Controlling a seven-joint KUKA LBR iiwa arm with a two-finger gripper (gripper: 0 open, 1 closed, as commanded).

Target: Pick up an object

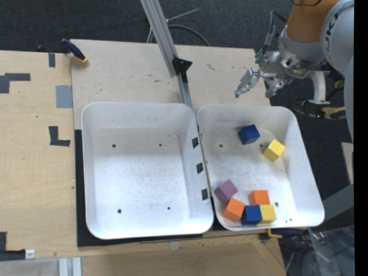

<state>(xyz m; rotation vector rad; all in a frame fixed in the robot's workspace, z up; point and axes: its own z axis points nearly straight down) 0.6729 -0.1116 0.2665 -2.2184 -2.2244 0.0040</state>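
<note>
The right bin (pixel 303 171) holds several small cubes. A blue cube (pixel 248 134) and a yellow cube (pixel 275 150) lie apart near its far end. At its near end a purple cube (pixel 226 190), two orange cubes (pixel 233 209) (pixel 259 198), a second blue cube (pixel 252 214) and a second yellow cube (pixel 267 213) crowd together. My gripper (pixel 257 87) hangs above the bench just beyond the right bin's far rim. Its fingers (pixel 244 87) are spread open with nothing between them.
The left bin (pixel 138 171) sits beside the right one, sharing a middle rim. A slanted aluminium rail (pixel 161 27) runs down to that shared rim. A blue and yellow clamp (pixel 75 50) lies at the bench's far left. Cables trail behind the arm.
</note>
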